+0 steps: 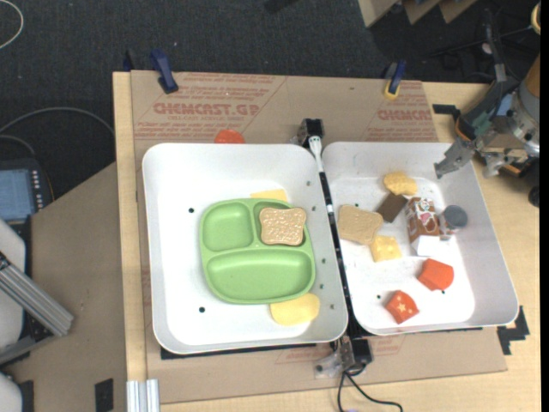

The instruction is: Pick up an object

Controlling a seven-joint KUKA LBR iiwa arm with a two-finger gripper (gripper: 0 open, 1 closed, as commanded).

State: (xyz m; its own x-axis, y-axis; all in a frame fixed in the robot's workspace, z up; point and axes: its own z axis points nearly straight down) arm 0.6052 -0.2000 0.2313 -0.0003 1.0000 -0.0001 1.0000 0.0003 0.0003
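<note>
claw: we see it up at the far right edge of the right bin, holding nothing; can't tell its state, honestly
toast slice: right bin, near the divider, just beside the yellow cube
red blocks: two, near the front of that bin
green tray: left bin, carrying a waffle piece
worktop: under both bins

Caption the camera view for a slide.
Grey arm's gripper poised above right white bin of toy food; green divided plate in left bin.
</note>
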